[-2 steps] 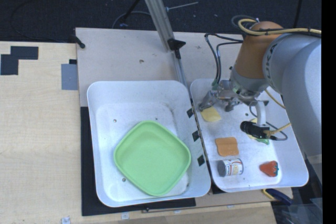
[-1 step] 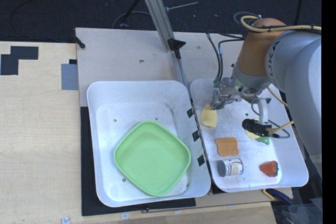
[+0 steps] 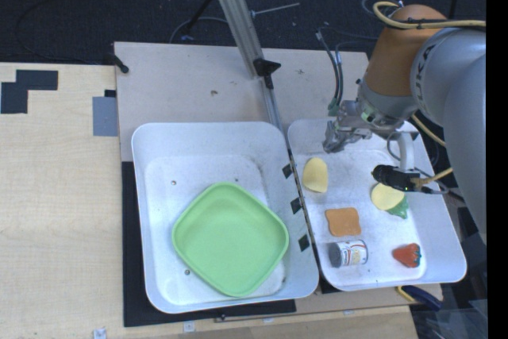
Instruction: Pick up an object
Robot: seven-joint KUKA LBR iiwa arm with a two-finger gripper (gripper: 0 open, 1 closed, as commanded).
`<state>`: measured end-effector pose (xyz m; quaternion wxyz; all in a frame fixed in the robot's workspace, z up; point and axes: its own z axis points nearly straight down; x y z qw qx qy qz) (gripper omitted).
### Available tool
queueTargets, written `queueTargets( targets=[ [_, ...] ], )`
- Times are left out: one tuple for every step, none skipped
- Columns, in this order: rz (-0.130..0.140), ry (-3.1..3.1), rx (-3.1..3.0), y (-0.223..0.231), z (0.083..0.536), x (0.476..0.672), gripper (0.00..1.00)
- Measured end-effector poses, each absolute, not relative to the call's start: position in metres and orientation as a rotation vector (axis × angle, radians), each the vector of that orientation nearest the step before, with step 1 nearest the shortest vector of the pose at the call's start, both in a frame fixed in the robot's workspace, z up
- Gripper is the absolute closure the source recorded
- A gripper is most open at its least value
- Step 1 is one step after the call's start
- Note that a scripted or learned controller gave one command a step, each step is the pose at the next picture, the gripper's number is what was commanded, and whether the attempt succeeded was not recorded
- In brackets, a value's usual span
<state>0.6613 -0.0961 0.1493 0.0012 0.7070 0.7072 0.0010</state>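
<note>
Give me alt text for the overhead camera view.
A grey robot arm's gripper hovers over the right white bin, which holds a pale yellow wedge, an orange square, a small tin can and a red strawberry-like toy. The left white bin holds a green square plate.

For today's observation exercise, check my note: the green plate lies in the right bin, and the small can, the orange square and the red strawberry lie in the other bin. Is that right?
Not quite. The camera view shows the green plate in the left bin, not the right one. The small can, the orange square and the red strawberry do lie in the other bin, the right bin.
</note>
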Motion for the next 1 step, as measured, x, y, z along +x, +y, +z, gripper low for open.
queueTargets(
  targets=[
    [0.005,2.218,2.220,-0.0971,0.2031,0.6521,1.00]
  ],
)
